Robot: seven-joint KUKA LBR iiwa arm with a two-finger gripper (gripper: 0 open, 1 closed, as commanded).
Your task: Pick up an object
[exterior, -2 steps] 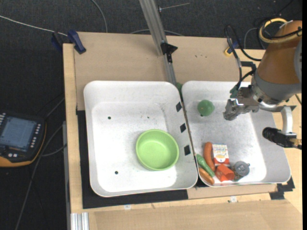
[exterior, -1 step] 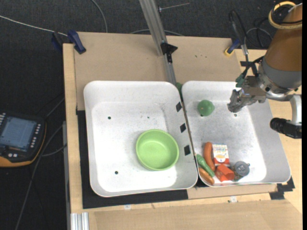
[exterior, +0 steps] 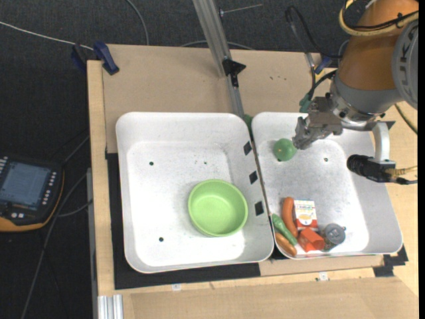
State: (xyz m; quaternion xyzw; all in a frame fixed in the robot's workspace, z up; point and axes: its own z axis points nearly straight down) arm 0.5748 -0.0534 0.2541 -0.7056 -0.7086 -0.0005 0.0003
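Note:
A small green ball [exterior: 284,149] lies at the far left of the right bin [exterior: 362,198]. My gripper [exterior: 302,137] hangs just to the ball's right and slightly above it, below the orange-banded wrist [exterior: 372,38]; whether it touches the ball is unclear. At the bin's near edge sits a cluster: an orange carrot [exterior: 288,212], a white and orange box [exterior: 305,212], a red piece [exterior: 310,239], a grey round part [exterior: 334,232] and a green pod [exterior: 285,226].
The left bin [exterior: 153,178] holds a light green bowl [exterior: 218,208] near its front right. A metal pole [exterior: 216,25] slants down to the gap between the bins. A black attachment [exterior: 368,167] juts from the arm over the right bin.

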